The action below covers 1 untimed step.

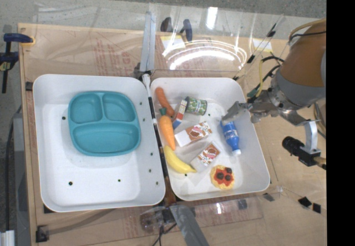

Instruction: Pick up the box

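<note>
Two small white-and-brown boxes lie in the right bin (pixel 250 145): one box (pixel 194 132) near the middle and a second box (pixel 208 154) just below it, both flat and tilted. A thin red-and-blue carton (pixel 180 112) leans beside the carrots. My gripper (pixel 234 112) hovers at the bin's right side, right above the top of a blue bottle (pixel 231 136) and well to the right of the boxes. Nothing shows in its grasp.
Around the boxes lie two carrots (pixel 165 123), a green can (pixel 196 106), a banana (pixel 177 160) and an orange pizza-like toy (pixel 223 177). The left bin (pixel 50 184) holds a teal divided plate (pixel 104 123). A clear plastic sheet stands behind the bins.
</note>
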Available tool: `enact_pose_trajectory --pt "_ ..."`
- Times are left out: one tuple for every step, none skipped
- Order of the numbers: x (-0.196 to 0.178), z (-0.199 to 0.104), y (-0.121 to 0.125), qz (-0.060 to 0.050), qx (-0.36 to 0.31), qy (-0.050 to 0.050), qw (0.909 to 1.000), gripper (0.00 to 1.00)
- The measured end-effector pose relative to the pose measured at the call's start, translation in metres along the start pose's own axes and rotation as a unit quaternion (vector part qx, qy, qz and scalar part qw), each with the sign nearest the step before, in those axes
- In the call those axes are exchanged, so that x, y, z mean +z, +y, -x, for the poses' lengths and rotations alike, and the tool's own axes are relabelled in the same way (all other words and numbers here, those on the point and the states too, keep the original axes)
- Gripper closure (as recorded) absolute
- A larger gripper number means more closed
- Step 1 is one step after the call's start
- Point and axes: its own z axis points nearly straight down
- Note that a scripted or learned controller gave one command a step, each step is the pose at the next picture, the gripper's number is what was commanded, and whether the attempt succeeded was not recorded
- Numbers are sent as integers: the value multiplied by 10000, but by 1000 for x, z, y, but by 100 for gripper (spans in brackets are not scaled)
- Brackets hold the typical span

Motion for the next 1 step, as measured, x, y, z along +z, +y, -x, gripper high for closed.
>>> enact_pose_trajectory --pt "81 -44 61 -12 -6 1 10000 0"
